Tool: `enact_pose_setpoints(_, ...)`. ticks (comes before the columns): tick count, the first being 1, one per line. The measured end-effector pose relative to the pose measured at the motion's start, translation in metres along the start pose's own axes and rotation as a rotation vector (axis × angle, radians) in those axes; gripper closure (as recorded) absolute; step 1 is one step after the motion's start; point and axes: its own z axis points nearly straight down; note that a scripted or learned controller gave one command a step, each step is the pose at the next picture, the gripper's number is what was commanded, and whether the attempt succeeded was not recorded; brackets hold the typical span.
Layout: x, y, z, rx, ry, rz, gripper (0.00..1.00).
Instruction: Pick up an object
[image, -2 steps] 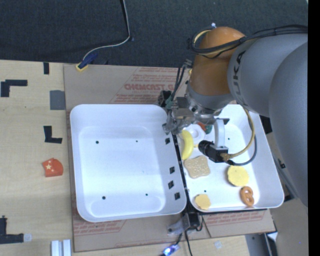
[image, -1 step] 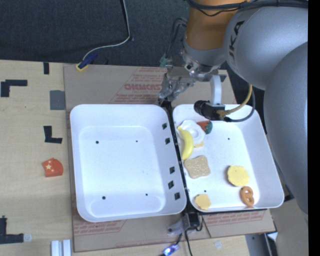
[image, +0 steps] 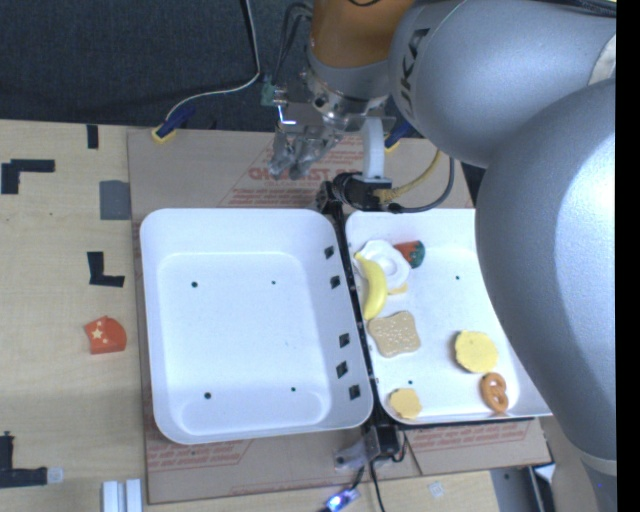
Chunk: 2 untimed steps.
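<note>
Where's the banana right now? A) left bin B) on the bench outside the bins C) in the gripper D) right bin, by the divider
D: the banana lies in the right bin, along its left wall, above the toast.

Arm (image: 520, 150) hides right bin (image: 440, 300) far side (claw (image: 297, 160) blurred).

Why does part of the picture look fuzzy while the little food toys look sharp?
In the camera view, the arm looms close to the lens and blurs; the tool looks smeared. The banana and toast stay crisp, and soft shadow pools along the left bin rim.
</note>
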Motion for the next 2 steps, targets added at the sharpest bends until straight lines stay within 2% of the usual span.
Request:
enact_pose_setpoints(1, 0.099, -0.003, 0.076, 0.009, -0.001, -0.004, 1.0)
enact_pose_setpoints(2, 0.098, 0.001, -0.074, -0.011, 0.004, 0.002, 1.0)
